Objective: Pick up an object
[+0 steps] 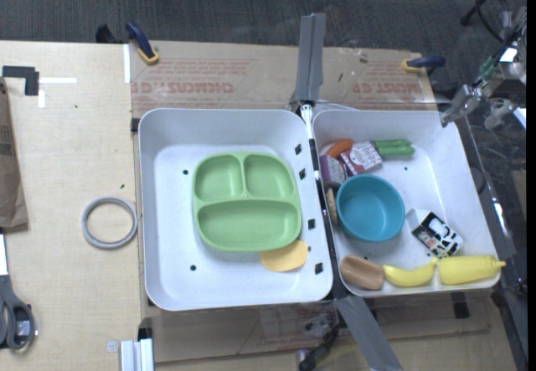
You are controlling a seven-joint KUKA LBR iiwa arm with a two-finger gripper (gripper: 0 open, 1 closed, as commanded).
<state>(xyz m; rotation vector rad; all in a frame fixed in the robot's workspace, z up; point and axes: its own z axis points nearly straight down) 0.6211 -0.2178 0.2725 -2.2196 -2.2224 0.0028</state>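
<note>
The left bin [159,193] holds a green divided plate [247,202] with a flat yellow piece [285,258] by its near edge. In the right bin [456,168] a blue bowl [369,207] stands upright in the middle. Behind the bowl lie an orange item [338,147], a purple packet [331,170], a pink and white packet [362,157] and a green item [394,147]. Along the near wall lie a brown bun-like piece [362,272], a banana [409,275] and a yellow bottle [469,269]. A small black and white package [436,234] sits to the right of the bowl.
On the bench left of the bins lie a grey tape ring [110,221], scissors [17,323] and a brown bag [10,168]. Clamps [142,41] [425,64] hold the board behind the bins. A grey metal bar [311,59] rises between the bins at the back.
</note>
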